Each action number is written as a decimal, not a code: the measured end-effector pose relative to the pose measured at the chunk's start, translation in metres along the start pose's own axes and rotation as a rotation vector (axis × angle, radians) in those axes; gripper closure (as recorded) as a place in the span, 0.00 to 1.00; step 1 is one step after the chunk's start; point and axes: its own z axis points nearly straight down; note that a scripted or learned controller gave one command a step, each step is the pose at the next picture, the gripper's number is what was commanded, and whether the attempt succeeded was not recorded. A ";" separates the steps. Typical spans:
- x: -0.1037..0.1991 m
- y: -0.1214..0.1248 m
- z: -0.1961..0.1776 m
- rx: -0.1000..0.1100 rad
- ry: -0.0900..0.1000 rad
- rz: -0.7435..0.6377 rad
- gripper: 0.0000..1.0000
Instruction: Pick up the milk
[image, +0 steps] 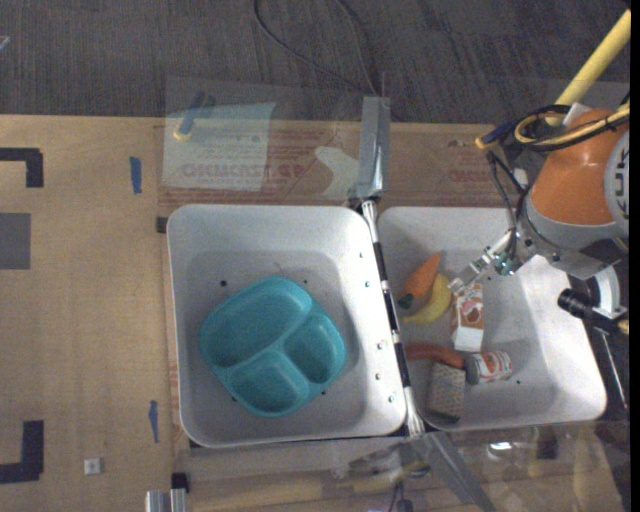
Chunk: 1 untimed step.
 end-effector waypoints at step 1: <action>0.019 -0.023 -0.002 -0.004 -0.003 -0.053 0.00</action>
